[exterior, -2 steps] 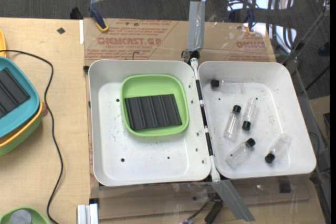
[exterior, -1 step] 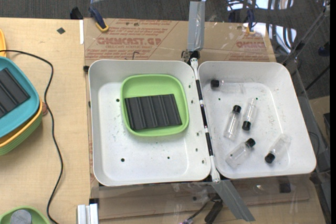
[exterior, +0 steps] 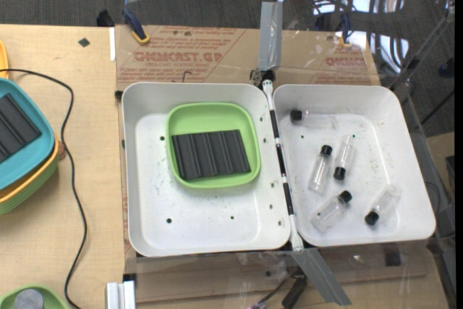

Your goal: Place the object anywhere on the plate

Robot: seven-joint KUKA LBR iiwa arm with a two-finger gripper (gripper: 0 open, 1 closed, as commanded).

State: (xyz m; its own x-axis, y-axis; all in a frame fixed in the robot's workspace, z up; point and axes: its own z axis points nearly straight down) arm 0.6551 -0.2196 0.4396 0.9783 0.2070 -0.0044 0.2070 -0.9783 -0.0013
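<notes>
A green square plate (exterior: 179, 120) lies in the left white bin (exterior: 195, 217), toward its far side. A dark ribbed rectangular pad (exterior: 212, 154) rests on the plate and covers most of its middle. In the right white bin (exterior: 405, 148) lie several small clear vials with black caps: one (exterior: 319, 165) near the middle, one (exterior: 343, 158) beside it, one (exterior: 332, 210) nearer the front, one (exterior: 382, 205) at the front right, and one (exterior: 312, 115) near the far left corner.
A cardboard sheet (exterior: 188, 54) lies behind the bins. Stacked teal and yellow trays (exterior: 25, 155) sit at the left on the wooden bench, with a black cable (exterior: 78, 177) running past them. A metal divider (exterior: 278, 155) separates the two bins.
</notes>
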